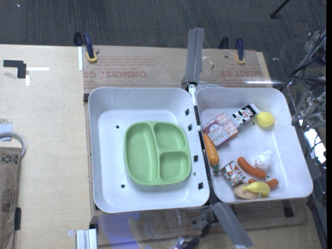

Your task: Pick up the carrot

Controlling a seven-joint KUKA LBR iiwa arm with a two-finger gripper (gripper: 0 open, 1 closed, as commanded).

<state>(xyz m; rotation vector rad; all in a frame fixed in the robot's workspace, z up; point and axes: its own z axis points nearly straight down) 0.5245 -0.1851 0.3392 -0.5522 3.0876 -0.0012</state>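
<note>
The carrot [210, 149] is a short orange piece with a green tip at its lower end. It lies lengthwise against the left wall of the right bin [295, 154], close to the divider between the two bins. A pink carton [221, 129] lies just above and to the right of it. A small can [233, 174] rests just below and to the right of it.
The right bin also holds a black-and-white carton [245, 114], a lemon [265, 119], a sausage [251, 168], a white lump [263, 160], a banana [256, 189] and a small orange piece [270, 182]. The left bin [104, 154] holds a green divided plate [157, 152].
</note>
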